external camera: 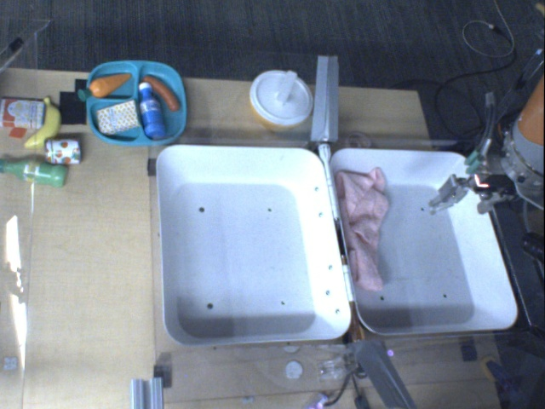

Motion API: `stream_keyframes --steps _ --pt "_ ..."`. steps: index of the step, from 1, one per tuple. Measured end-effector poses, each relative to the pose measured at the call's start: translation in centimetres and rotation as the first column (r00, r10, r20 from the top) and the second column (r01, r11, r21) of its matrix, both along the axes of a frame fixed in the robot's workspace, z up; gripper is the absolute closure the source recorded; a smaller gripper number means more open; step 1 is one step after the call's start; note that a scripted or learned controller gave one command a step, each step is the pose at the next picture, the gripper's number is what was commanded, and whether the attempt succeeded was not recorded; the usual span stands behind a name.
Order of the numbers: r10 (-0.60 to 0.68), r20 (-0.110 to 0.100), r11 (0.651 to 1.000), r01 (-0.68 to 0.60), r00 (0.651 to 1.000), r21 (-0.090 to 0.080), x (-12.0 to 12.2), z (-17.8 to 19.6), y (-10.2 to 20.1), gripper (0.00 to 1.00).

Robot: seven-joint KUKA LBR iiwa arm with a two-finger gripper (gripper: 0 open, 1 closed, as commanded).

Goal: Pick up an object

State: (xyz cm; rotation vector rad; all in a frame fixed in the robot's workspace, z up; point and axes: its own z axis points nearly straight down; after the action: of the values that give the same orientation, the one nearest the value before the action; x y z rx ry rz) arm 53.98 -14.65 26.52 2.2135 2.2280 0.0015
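A crumpled pink cloth [363,225] lies along the left side of the right bin [482,317], close to the divider between the two bins. My gripper [465,196] hangs over the right bin's upper right part, well to the right of the cloth and apart from it. Its two fingers stand spread, so it is open with nothing between them. One grey finger [445,196] points down and left toward the bin floor.
The left bin [167,254] sits beside the right one. On the bench behind are a blue divided tray [173,88] of toy food, a white-lidded yellow bowl [281,98], and at far left a banana [44,123], a small can [62,151] and a green bottle [36,172].
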Motion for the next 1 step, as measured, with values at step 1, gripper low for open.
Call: stream_keyframes --steps 1 --pt "0.087 -0.001 0.996 -0.087 0.996 0.000 5.13 -8.08 4.89 0.00"
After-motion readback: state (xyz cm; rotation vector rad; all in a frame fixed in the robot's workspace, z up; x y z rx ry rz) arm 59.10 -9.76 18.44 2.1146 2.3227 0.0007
